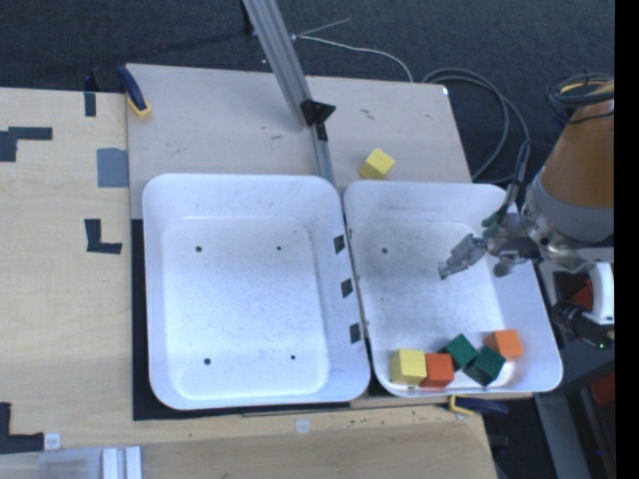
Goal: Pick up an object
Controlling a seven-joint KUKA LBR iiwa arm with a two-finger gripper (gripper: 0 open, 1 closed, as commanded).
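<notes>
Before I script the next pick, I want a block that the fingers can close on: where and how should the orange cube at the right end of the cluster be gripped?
Judging by its pose, come straight down on the orange cube. Its far and right faces look free; a green block crowds its near left side. Clearance near the bin wall looks tight.

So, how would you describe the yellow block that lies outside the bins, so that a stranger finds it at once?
Look at the right bin of the two white ones, then at the bare bench just beyond its far rim. There sits the yellow block, alone near the slanted metal rail. The other yellow block lies inside that bin, touching an orange one.
</notes>
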